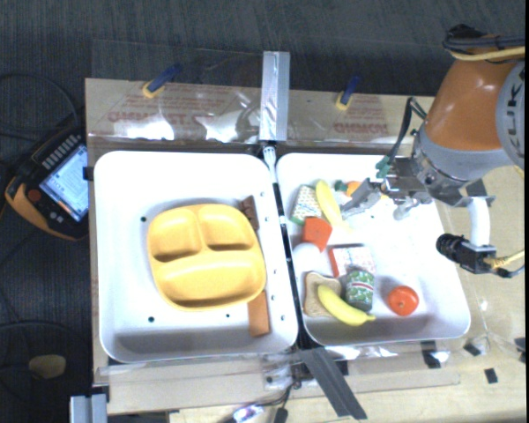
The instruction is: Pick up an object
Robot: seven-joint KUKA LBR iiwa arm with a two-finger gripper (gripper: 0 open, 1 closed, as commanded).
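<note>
Left bin [115, 236]: lying on the bench's left half, carrying a yellow divided tray [205, 256] at its middle. A brown block [258, 313] is leaning at the tray's near right corner, against the wall between the bins.

Right bin [441, 280]: sitting beside the left one, holding the small goods, most of them crowded toward its left side.

Arm [476, 117]: reaching in from the right, its orange band hanging over the bin's far right corner.

Gripper [363, 199]: hovering over the far middle of the right bin, fingers standing apart, nothing between them.

Banana, far [328, 204]: lying just left of the fingers, close beside them, with a patterned packet [305, 203] on its left.

Banana, near [342, 306]: resting by the near wall, well apart from the gripper.

Orange-red block [316, 231]: sitting near of the far banana, just left and near of the gripper.

Can [359, 289]: green and white, standing beside the near banana.

Tomato [404, 300]: lying right of the can, near the front wall.
</note>
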